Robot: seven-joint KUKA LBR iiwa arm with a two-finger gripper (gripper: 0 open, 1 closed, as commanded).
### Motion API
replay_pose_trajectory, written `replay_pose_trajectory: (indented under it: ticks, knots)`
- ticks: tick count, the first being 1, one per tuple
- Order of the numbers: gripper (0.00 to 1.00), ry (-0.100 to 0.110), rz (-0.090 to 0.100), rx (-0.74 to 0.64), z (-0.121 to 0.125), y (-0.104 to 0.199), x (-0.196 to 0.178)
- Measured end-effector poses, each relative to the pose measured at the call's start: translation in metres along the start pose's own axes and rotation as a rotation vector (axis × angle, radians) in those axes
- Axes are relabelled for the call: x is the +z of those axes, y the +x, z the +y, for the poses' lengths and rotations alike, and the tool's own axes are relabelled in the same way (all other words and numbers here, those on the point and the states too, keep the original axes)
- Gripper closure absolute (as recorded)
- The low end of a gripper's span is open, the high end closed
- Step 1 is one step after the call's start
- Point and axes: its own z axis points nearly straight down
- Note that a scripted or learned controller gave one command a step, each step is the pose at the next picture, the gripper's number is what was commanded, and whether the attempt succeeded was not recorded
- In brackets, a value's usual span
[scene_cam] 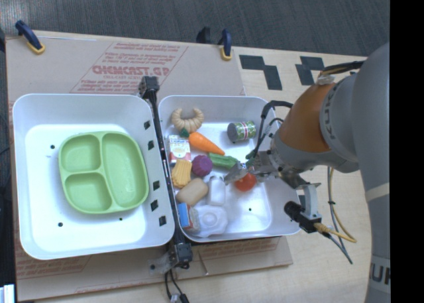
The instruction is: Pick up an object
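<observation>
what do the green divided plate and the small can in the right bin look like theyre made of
Green divided plate: looks like moulded plastic, matte to satin, with an even pale colour and soft rounded ridges.
Small can: seems metal or metal-look plastic, with a shiny grey end and a printed green label; the view cannot settle which.

Glossy white plastic bins, matt green plastic tray, brown cardboard

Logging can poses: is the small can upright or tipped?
Tipped: the can lies on its side in the right bin, label facing up.

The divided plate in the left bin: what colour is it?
Light green; the plate shows plainly in the camera view, inside the left bin.
</observation>
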Motion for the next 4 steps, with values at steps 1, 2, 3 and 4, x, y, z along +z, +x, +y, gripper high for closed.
replay_pose_trajectory:
  ticks: [1,2,3,4]
  knots:
    - [1.0,0.001,0.0,-0.005,0.001,0.0,-0.01]
    - [1.0,-0.004,-0.001,0.001,-0.04,0.034,-0.112]
    - [1.0,-0.004,-0.001,-0.005,-0.039,0.035,-0.122]
    - [1.0,-0.006,-0.001,-0.01,-0.038,0.035,-0.133]
